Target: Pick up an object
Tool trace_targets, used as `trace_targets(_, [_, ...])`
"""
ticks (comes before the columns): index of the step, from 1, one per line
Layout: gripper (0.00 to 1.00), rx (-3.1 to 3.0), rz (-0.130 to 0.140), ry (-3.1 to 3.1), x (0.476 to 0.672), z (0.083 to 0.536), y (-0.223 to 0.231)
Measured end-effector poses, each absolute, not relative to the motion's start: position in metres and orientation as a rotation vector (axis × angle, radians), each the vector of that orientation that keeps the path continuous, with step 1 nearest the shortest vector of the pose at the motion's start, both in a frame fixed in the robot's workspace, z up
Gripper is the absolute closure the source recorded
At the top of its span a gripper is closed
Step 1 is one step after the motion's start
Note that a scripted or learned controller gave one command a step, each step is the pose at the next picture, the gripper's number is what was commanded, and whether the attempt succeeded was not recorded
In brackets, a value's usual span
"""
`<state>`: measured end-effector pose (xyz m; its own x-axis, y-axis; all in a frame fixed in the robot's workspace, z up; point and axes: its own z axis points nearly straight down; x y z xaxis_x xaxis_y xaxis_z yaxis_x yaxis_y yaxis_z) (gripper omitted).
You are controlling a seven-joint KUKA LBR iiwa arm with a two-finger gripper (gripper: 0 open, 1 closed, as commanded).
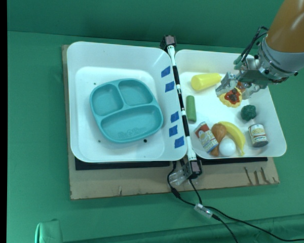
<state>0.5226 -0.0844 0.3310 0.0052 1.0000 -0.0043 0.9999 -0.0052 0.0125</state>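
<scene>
My gripper (pixel 236 89) hangs over the upper right part of the right bin (pixel 273 151). Directly under it, and partly covered by it, lies a small yellow and red toy food (pixel 231 98). From this angle I cannot make out whether the toy is touched or lifted. Other items in this bin are a yellow pepper-like piece (pixel 205 81), a green cucumber (pixel 191 108), a dark green broccoli (pixel 248 112), a small can (pixel 257 135), a banana (pixel 234 134), a white egg (pixel 226 147), an orange piece (pixel 219 131) and a red-labelled packet (pixel 206 137).
The left bin (pixel 81 135) holds a teal divided plate (pixel 125 110). A ridge with blue tape marks (pixel 175 116) separates the bins. A cable (pixel 213 217) trails off the front of the cardboard base. The arm enters from the upper right.
</scene>
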Motion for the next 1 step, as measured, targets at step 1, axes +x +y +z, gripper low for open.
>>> trace_targets(1, [1.00,2.219,0.014,2.206,0.5429,0.3410,-0.0516])
